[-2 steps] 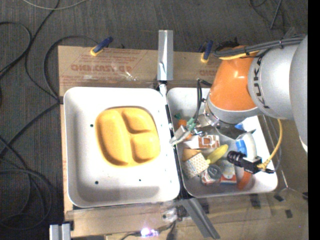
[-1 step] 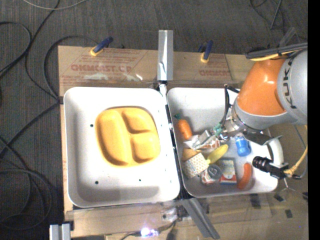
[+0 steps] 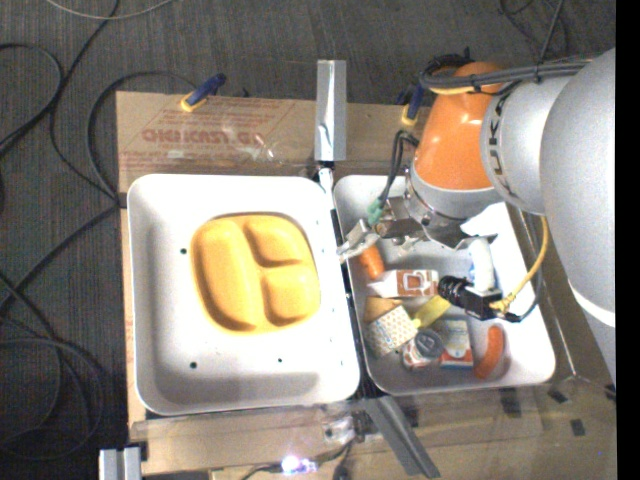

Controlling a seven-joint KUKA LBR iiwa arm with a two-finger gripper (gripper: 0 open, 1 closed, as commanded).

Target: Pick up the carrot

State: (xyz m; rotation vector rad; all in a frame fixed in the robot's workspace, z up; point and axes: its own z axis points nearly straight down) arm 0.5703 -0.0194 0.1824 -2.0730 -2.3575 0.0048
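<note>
carrot (image 3: 372, 262) just below fingers (image 3: 356, 236), right bin (touching unclear)

At centre right of the frame the right bin (image 3: 535, 368) is crowded with packets and a sausage (image 3: 489, 353) beneath the grey arm (image 3: 560, 118), while the left bin (image 3: 150, 348) offers open white floor around its yellow tray (image 3: 257, 270).

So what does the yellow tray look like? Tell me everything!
The yellow tray looks like smooth, shiny plastic, a rounded square with soft corners. Raised ridges split it into three sections: one long one on the left and two smaller ones on the right, with nothing in them. It lies flat, slightly turned, in the middle of the left white bin, touching just the bin's floor. The carrot is over in the other bin.
</note>
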